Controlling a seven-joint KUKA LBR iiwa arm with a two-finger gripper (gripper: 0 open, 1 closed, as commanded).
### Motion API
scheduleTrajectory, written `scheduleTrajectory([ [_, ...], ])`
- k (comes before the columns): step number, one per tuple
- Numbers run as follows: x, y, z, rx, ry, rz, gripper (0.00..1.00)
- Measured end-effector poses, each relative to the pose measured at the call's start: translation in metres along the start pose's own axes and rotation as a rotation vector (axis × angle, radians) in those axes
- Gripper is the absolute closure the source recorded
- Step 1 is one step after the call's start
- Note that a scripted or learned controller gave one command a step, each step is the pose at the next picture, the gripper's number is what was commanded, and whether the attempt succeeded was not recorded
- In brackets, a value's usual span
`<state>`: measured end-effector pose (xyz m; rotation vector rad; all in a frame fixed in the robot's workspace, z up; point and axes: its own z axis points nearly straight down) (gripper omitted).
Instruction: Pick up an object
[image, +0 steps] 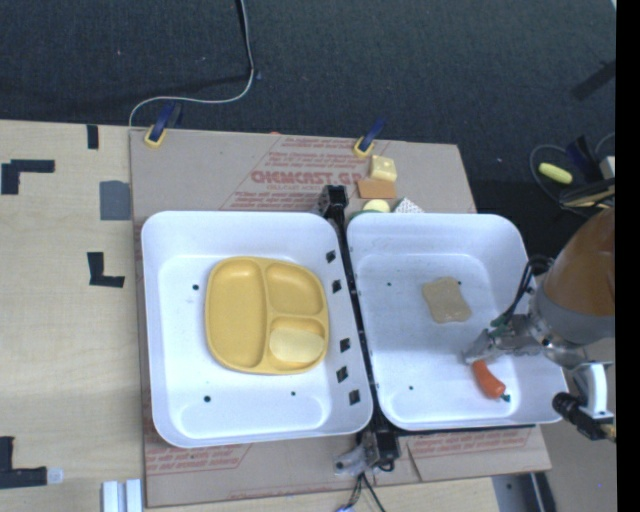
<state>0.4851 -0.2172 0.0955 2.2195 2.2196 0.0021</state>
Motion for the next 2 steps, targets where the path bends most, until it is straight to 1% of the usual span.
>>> scheduleTrajectory([
  [1,0.088,0.055,0.010,0.000,-0.001,-0.007,1.00],
  [2,0.170,0.080,-0.092,0.000,0.001,-0.004,1.00],
])
